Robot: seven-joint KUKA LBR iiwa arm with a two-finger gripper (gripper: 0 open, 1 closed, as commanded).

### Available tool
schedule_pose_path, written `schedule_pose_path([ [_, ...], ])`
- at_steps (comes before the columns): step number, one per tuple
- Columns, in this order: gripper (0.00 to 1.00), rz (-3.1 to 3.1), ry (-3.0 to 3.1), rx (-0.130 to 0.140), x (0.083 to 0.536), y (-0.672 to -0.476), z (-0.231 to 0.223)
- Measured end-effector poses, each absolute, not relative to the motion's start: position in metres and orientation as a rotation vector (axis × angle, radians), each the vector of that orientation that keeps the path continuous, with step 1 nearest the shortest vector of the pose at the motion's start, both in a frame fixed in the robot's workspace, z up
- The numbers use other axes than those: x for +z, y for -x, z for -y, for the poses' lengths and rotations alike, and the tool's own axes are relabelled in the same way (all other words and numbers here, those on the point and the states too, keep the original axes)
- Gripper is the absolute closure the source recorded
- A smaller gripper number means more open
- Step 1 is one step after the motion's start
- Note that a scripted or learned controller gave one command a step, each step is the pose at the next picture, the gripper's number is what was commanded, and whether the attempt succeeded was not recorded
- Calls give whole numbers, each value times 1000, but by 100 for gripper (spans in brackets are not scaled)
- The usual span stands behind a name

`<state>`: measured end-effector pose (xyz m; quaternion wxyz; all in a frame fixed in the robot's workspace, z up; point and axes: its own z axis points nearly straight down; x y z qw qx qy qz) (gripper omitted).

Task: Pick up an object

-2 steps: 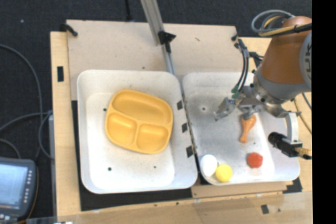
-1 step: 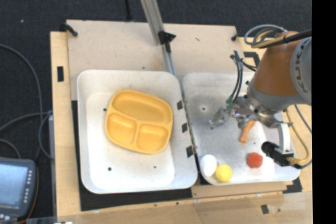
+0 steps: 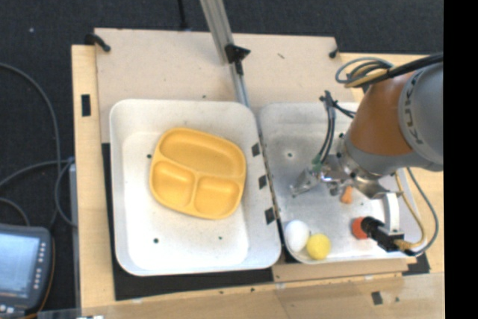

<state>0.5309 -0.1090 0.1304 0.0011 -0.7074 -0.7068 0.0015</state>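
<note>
Jaws (image 3: pixel 314 181) low in right bin (image 3: pixel 287 131), state impossible to tell; white egg (image 3: pixel 297 235) touching yellow ball (image 3: pixel 319 246) at near rim; best approached vertically, centred on one, clear of the wall.

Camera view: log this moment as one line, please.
arm over right bin | gripper low, nothing seen held | white ball, yellow ball near front edge | yellow tray in left bin
</note>
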Motion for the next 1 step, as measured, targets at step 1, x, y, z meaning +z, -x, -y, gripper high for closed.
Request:
schedule_pose_path([
  [1,100,2217,2231,-5,144,-534,110],
])
